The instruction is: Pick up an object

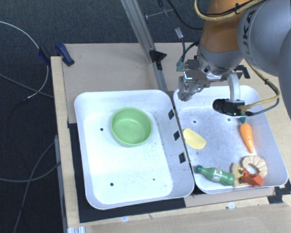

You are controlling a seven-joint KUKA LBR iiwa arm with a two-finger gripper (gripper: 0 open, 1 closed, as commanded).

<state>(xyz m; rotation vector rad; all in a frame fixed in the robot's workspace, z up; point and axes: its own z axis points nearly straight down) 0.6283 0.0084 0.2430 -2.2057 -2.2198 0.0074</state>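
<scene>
Gripper (pixel 188 89) seen at right bin (pixel 273 146) far corner; jaws' state cannot be told. Carrot (pixel 247 137) lies mid-bin, right side; judged light, stiff, smooth; grasp advised across thick middle.

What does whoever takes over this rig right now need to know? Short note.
Gripper: over the far left corner of the right bin, nothing seen between its fingers.
Right bin holds a yellow piece, carrot, green bottle, a ring-shaped toy and a red piece. Left bin holds the green bowl.
Done: no pick yet.
Left: choose an object, grasp, lift.
</scene>
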